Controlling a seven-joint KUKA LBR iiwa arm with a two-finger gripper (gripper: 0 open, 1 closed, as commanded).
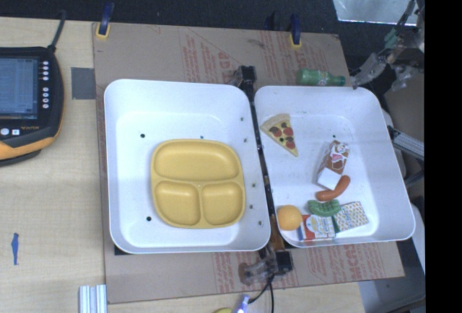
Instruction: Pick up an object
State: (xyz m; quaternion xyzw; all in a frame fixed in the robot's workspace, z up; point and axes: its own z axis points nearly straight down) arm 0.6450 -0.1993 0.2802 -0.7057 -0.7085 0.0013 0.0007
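Tray (196, 183) in left bin (123, 160); pizza slice (281, 133) in right bin (382, 160).

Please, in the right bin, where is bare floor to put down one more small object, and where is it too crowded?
Right bin: bare floor lies behind and right of the pizza slice, and between it and the orange along the left wall. The near right corner is crowded: sausage, green piece, small packets.

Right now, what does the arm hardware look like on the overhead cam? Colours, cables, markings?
At the upper right edge, just past the far corner of the right bin, the gripper appears as angular pale grey and dark metal parts. There is a small teal-green patch above them, and thin dark lines that may be cables. It is too small and blurred to read any markings.
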